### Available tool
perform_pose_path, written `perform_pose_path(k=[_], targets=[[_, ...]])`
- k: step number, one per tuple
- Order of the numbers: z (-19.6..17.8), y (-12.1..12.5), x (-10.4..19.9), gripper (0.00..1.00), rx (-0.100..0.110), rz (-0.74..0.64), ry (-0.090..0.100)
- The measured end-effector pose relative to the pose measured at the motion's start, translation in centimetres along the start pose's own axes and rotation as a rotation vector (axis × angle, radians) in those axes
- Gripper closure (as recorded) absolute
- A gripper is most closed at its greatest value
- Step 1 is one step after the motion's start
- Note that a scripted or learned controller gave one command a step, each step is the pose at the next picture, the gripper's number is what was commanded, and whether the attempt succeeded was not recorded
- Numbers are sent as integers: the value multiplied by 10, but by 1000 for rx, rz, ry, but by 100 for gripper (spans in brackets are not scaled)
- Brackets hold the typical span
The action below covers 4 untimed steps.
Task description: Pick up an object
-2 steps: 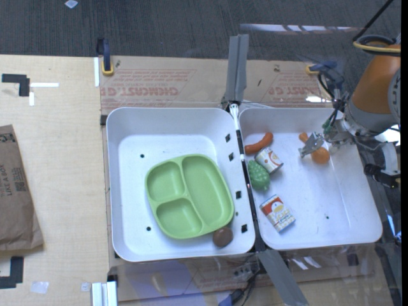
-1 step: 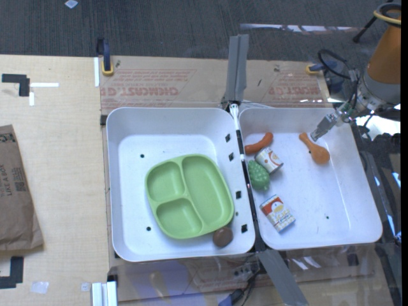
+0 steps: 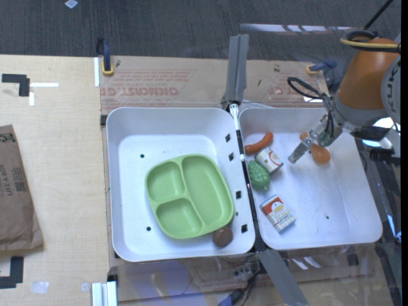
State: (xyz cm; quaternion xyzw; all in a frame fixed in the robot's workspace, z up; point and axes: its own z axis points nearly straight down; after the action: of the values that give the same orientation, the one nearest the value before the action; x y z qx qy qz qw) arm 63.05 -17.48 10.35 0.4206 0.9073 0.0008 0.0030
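Grey arm [image 3: 366, 97], orange band, black cable, seemingly metallic jaws.

The arm [image 3: 373, 75] comes in from the right side of the camera view. Its big orange band [image 3: 364, 75] is in the upper right, with a grey part [image 3: 398, 91] beside it on the right. Below the band the wrist [image 3: 341, 116] becomes thinner and leans down and to the left. A black cable [image 3: 306, 88] makes a loop on its left side. At the end is the gripper [image 3: 298, 156], and it points down-left at a slant.
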Motion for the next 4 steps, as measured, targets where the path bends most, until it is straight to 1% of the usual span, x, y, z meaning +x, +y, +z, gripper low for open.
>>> perform_pose_path(k=[1, 2, 3, 4], targets=[[5, -38, -16, 0, 2, -200, 2], [-29, -54, -16, 0, 0, -416, 0], [-23, -30, -35, 0, 1, -49, 1], [11, -37, -29, 0, 4, 284, 4]])
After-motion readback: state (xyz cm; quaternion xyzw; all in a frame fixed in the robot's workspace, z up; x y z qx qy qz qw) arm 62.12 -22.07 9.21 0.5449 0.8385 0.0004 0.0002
